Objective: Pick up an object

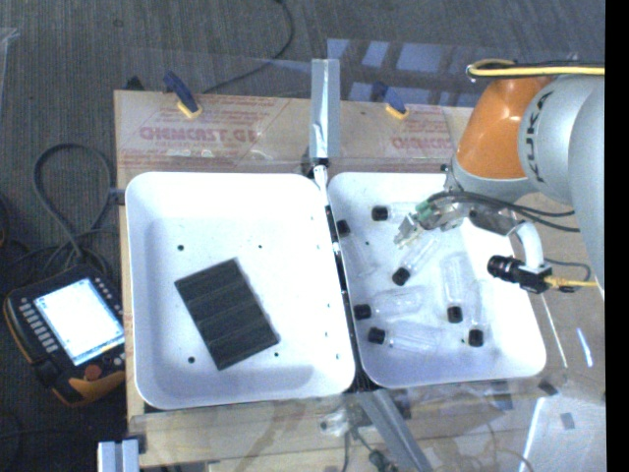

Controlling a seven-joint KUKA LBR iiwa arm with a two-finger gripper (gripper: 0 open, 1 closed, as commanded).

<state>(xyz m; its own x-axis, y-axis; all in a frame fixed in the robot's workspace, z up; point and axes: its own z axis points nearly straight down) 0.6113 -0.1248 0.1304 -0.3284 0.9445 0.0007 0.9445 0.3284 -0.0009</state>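
The right bin (511, 362) holds several clear plastic bottles with black caps. One bottle (419, 256) lies at a slant just below my gripper (421, 220), which hangs low over the bin's upper middle. Another bottle (455, 281) lies upright to its right, and two more (401, 305) (415, 340) lie lower down. A flat black ribbed pad (226, 313) rests tilted in the left bin (157, 205). I see nothing clearly held by the gripper.
The arm's orange band (496, 131) and grey body reach in from the upper right, above the right bin's far corner. A black cable plug (511, 268) sticks out over that bin's right side. A teach pendant (69, 327) lies left of the bench.
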